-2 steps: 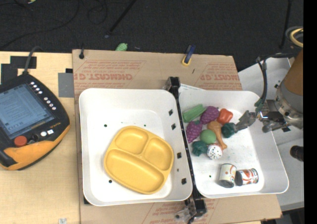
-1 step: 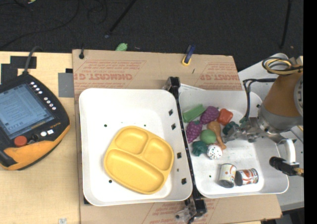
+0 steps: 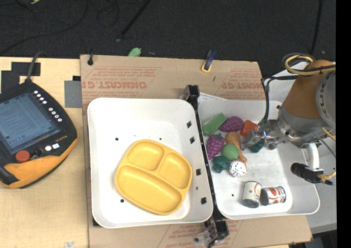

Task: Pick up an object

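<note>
In the right bin (image 3: 299, 200), pincer (image 3: 256, 141) beside toy pile (image 3: 229, 141), finger state unclear, tips blurred.

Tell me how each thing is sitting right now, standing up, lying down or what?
yellow plate: flat, right way up in the left bin.
two small cans: tipped over in the right bin.
toy fruit pile: heaped together.
gripper: down beside the pile.

The cardboard sheet (image 3: 164, 74) carries red upside-down lettering, seemingly "CHEMCAST"; nothing else reads.
</note>
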### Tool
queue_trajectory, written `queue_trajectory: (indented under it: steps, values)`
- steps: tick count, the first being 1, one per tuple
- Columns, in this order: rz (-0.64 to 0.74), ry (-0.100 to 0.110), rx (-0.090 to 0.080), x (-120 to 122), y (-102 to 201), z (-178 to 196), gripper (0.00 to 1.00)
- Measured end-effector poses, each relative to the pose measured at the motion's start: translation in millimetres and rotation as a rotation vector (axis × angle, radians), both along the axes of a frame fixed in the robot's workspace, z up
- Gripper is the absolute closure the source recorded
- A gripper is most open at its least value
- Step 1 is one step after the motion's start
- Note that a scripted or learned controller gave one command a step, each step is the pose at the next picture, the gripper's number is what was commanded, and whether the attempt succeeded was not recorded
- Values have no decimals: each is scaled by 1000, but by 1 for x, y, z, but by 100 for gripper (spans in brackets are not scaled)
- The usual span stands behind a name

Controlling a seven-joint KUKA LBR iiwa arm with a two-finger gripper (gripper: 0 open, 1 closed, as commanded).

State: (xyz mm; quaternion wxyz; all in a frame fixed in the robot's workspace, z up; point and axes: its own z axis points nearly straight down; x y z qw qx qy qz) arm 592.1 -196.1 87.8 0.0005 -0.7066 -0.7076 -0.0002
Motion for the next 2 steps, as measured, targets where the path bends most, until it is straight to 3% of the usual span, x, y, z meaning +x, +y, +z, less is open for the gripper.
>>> queue_trajectory:
  steps: [1,2]
  values:
    - [-5,1,0,-1,-2,11,100]
    - [5,-8,0,51,52,78,100]
